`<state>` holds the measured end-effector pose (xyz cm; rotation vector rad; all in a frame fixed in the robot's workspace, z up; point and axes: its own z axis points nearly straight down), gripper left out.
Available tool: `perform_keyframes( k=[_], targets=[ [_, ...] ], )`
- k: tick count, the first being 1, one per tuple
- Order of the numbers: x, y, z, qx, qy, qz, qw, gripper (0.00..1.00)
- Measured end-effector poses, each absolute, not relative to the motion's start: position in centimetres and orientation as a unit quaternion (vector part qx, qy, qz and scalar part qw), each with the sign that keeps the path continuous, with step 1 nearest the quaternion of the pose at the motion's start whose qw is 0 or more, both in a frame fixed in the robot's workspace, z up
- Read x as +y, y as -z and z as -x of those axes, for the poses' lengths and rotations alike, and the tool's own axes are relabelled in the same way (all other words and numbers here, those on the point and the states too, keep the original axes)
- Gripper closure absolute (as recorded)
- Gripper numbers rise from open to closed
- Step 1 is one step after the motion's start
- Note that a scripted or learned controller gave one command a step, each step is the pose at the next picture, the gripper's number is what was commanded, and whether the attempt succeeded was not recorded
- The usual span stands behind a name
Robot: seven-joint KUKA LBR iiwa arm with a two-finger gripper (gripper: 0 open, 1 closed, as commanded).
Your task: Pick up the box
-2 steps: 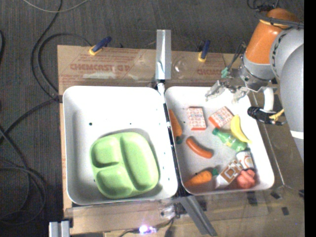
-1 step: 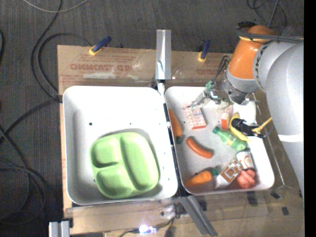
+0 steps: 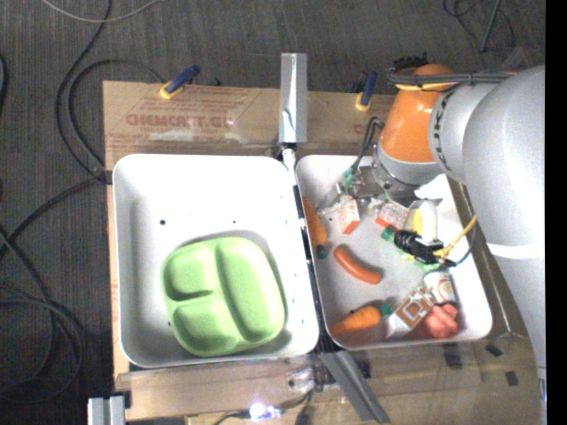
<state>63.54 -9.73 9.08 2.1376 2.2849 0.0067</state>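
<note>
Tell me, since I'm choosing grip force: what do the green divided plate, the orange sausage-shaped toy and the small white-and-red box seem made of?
The green divided plate looks like matte moulded plastic, with soft rounded compartments. The orange sausage-shaped toy seems glossy plastic or rubber, judging by its highlight. The small white-and-red box looks like printed cardboard, though it is too small to be sure.

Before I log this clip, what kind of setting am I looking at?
Probably a robotics lab bench for pick-and-place trials: two white bins clamped on a cardboard sheet, toy food such as a sausage and carrot, loose cables on the carpet, and the arm over the right bin.
</note>
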Motion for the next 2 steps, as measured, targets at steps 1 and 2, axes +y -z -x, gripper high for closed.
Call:
perform_keyframes(
  k=[1,2],
  targets=[
    [-9.8,-10.2,-63.6,0.730,-0.0035,-0.684,0.008,1.00],
    [-2.9,-25.1,-61.4,0.756,0.0005,-0.654,0.000,1.00]
  ],
)
